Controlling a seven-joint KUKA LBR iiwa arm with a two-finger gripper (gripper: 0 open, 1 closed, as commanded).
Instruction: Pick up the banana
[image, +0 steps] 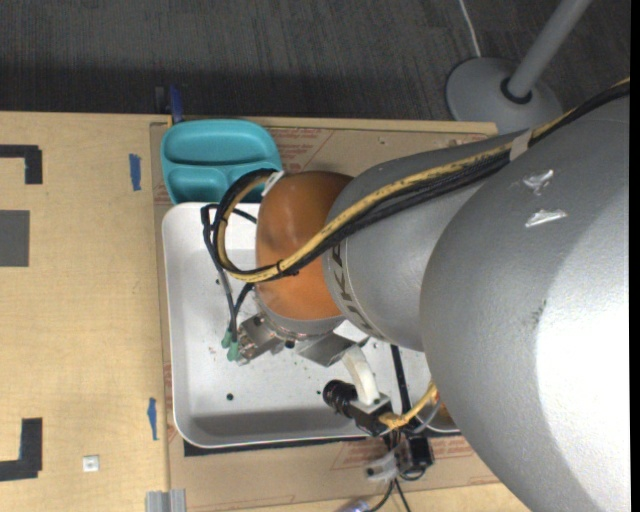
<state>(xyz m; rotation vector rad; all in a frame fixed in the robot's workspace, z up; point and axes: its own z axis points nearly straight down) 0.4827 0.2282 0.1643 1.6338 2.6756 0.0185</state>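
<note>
The grey arm with its orange band (300, 245) reaches in from the right and hangs low over the left white bin (190, 330). Its wrist and cables cover most of that bin. The gripper (262, 338) points down under the orange band, its body hiding the fingers. The arm hides whatever lies under it, banana included.
A teal plastic container (215, 160) sits at the far rim of the left bin. The brown bench top (80, 300) spreads to the left with black and blue tape marks. A grey stand base (490, 90) sits beyond the bench at the top right.
</note>
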